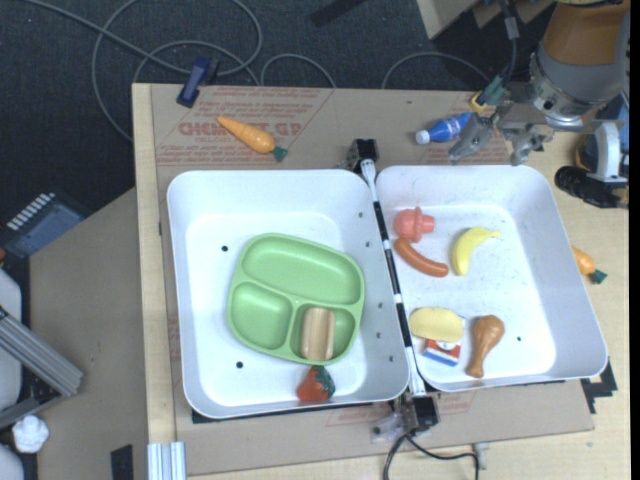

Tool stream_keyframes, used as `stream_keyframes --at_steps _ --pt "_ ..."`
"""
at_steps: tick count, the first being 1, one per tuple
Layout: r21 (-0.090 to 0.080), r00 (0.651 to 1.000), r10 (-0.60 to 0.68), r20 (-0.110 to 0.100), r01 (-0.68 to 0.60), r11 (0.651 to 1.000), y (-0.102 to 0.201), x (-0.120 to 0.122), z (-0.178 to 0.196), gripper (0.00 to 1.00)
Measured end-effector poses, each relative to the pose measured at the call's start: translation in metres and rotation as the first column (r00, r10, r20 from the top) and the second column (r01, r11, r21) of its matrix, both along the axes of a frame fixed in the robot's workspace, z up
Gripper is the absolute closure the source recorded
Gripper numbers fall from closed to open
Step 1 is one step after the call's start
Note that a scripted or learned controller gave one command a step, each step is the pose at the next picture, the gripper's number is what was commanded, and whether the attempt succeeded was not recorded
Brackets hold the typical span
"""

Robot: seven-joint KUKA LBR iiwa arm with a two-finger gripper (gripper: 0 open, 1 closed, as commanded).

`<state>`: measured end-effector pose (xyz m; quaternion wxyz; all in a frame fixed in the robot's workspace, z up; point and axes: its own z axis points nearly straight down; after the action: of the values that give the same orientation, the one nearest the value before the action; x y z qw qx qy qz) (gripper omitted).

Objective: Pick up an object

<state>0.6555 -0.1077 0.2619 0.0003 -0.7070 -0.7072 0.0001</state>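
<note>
From the camera above the desk, the tool (pixel 497 140) hangs at the upper right, over the far rim of the right bin (pixel 560 218); its two dark fingers (pixel 468 144) are spread apart with nothing between them, and they touch no object. Just to its left a blue and white bottle (pixel 443 129) lies on the desk, close beside the nearer finger. The arm (pixel 585 38) comes in from the top right corner, its orange band above the grey wrist, pointing steeply down toward the bin's back edge. Inside the right bin lie a pink toy (pixel 412 224), a sausage (pixel 420 258), a banana (pixel 470 248), a yellow piece (pixel 437 323) with a red and white item (pixel 441 352) just below it, and a drumstick (pixel 482 342), all well apart from the tool. The left bin (pixel 200 268) holds a green divided plate (pixel 295 293) with a bread-like piece (pixel 317 332) in one compartment and a strawberry (pixel 315 386) at its near edge. A carrot (pixel 250 135) lies on the desk behind the left bin.
</note>
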Motion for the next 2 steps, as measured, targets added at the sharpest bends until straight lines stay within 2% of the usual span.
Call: stream_keyframes --at_steps 1,2 --pt "0.0 1.0 -0.002 -0.002 0.002 1.0 -0.011 -0.08 -0.125 0.0" --pt "-0.001 1.0 -0.001 0.004 0.001 1.0 -0.03 -0.175 -0.175 0.0"
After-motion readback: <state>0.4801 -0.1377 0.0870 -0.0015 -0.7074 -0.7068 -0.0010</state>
